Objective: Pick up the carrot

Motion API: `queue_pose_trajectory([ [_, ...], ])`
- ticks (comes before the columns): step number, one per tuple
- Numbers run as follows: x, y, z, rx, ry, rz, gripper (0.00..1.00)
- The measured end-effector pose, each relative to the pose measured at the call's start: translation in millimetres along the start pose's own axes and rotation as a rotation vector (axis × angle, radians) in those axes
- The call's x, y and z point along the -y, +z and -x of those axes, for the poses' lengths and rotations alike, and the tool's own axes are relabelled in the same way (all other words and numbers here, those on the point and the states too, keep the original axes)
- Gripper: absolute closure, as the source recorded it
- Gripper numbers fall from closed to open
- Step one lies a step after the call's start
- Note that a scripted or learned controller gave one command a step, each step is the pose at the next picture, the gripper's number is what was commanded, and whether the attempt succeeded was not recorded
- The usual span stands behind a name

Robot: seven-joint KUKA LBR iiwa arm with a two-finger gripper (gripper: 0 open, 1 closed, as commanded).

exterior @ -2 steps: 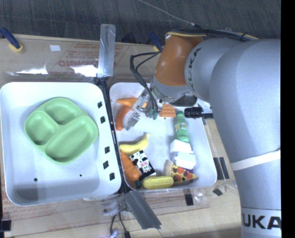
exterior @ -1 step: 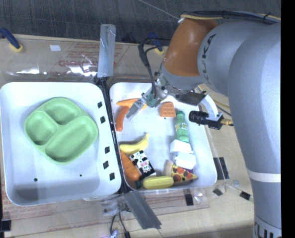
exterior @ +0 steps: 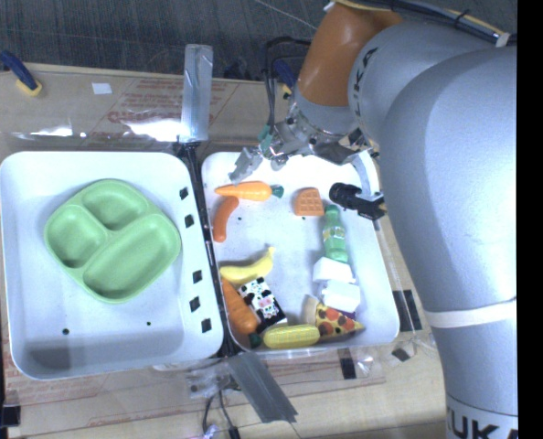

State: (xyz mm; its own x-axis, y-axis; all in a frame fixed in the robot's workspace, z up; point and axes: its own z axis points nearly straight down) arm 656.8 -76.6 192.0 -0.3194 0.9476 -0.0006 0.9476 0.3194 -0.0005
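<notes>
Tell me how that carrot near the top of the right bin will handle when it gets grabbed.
The carrot looks like smooth moulded plastic, so probably stiff, light and a bit slippery. Its rounded, tapered body lies flat, so it may roll or pivot if nudged off-centre.

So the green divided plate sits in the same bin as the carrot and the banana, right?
Not quite. The camera view shows the green divided plate alone in the left bin; the carrot and the banana lie in the right bin.

carrot [exterior: 244,190] top clear, sausage [exterior: 222,218] adj.
</notes>
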Motion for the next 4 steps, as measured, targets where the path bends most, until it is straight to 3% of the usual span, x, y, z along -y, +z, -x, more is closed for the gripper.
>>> queue_pose_trajectory([
  [1, 7, 73, 23, 0.001, -0.123, 0.000, 0.00],
  [2, 10, 91, 46, 0.003, 0.162, 0.014, 0.00],
  [3, 9, 99, 28, -0.001, 0.443, 0.000, 0.00],
  [4, 10, 90, 27, 0.000, 0.435, -0.010, 1.00],
])
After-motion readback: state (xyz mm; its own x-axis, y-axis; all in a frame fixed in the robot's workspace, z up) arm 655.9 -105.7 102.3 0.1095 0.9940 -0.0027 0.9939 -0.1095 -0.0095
